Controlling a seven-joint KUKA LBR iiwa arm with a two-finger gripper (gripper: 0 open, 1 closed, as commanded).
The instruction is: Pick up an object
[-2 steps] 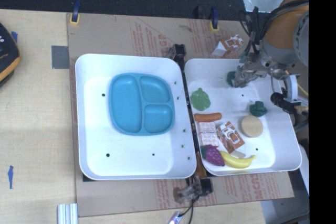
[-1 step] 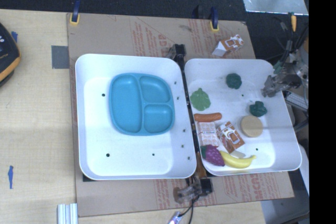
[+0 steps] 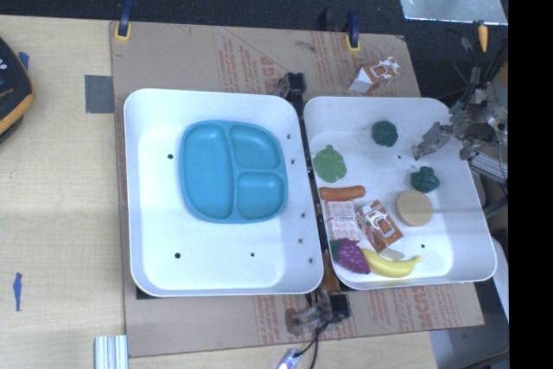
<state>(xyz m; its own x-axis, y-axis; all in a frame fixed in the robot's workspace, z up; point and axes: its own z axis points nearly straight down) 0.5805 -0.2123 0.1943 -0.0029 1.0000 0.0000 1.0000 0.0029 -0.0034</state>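
**Claw poised over right bin's far corner**

The claw (image 3: 429,143) hangs at the right bin (image 3: 484,229)'s two o'clock; whether it is spread, I cannot tell. The nearest object, a dark green toy (image 3: 424,179), lies just beside it at six o'clock, compact, without a long axis.

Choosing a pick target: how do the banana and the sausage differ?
The banana is yellow and curved; the sausage is orange-red and straight. The banana lies at the right bin's near edge, touching the grapes; the sausage sits farther up, just below the light green piece. Both are small, elongated and lying flat.
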